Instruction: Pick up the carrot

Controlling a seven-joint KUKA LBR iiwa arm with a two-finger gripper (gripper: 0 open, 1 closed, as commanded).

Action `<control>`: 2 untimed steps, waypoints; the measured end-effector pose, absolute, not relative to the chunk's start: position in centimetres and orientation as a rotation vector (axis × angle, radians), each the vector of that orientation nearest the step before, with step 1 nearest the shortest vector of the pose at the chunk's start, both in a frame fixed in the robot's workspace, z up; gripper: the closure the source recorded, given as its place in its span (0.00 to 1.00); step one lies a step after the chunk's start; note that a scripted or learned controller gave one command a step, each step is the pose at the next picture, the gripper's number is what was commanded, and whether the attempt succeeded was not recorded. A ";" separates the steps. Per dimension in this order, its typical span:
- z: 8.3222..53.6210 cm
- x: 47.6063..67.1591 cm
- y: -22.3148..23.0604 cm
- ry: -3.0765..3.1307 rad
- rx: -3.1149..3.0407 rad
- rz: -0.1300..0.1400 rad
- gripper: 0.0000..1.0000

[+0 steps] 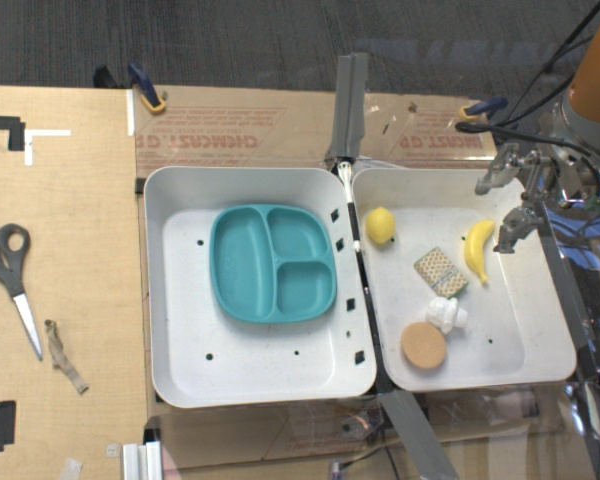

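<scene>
Over the counter (60, 168) and its two white bins, my arm (592, 88) reaches in from the right and hangs my tool (520, 203) above the far right part of the right bin (558, 313). Whether the tool is open or closed I cannot tell from this angle. The left bin (150, 268) holds a teal divided plate (275, 263), well apart from my work.

In the right bin, nothing has an obvious carrot shape. My best guess is the round orange-tan disc (423, 346), perhaps a carrot slice, lying flat near the front wall. From my tool it lies down and to the left in the view, toward the near side of the bin. The banana (477, 251) sits just beside the tool. A patterned packet (440, 271) and a small white lump (444, 314) lie between, and the lump is touching or almost touching the disc. Being round, the disc offers no long axis to line up with. The lemon (380, 225) rests near the divider, out of the way.
</scene>
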State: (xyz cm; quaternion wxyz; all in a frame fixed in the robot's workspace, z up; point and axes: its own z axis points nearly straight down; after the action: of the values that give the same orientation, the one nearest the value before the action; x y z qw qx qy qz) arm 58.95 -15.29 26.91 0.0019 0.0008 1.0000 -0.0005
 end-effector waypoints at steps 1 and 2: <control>15.9 64.9 -18.6 3.119 0.335 -0.001 0.00; 19.4 61.8 -3.9 3.135 0.131 0.002 0.00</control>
State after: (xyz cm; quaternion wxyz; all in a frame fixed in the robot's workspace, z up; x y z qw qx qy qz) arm 61.77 -3.89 19.36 0.0022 0.0417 0.9991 0.0006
